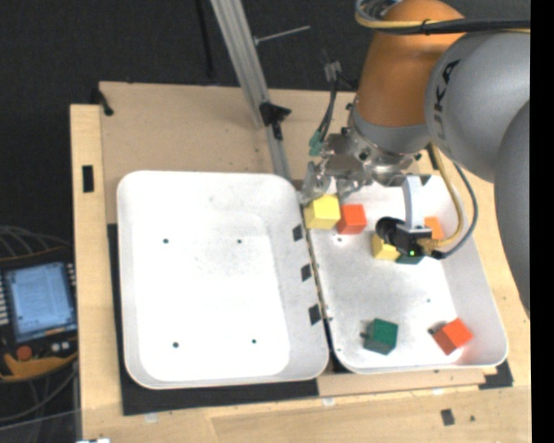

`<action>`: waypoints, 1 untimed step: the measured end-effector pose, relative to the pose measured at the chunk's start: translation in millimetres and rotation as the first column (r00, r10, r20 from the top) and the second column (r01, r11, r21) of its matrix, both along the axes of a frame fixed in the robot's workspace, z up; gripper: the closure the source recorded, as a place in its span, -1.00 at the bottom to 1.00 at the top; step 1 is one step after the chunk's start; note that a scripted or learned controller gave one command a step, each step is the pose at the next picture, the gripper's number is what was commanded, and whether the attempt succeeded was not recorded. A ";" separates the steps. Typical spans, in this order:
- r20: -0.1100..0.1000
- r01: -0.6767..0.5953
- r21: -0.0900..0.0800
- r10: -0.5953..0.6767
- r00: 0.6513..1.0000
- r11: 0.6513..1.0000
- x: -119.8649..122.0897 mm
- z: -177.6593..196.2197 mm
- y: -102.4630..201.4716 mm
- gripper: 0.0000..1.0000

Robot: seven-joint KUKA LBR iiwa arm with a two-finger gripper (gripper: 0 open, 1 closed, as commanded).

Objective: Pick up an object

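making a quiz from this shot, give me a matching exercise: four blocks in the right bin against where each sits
Things:
1. yellow block
2. green block
3. orange block
4. orange-red block

Places:
A. near right corner of the right bin
B. far left corner, against the divider
C. near edge, left of an orange one
D. just right of the yellow one

Pairs: 1-B, 2-C, 3-A, 4-D

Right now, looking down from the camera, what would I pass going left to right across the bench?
Handheld screen device → left white bin → yellow block → orange block → green block → orange block near the front right corner.
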State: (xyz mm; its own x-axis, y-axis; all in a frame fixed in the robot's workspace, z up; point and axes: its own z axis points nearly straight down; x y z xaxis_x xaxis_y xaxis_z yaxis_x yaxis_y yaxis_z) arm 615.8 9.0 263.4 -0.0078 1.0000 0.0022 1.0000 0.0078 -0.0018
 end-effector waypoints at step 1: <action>-0.002 0.001 -0.001 -0.001 1.000 1.000 -17.8 -14.4 55.7 1.00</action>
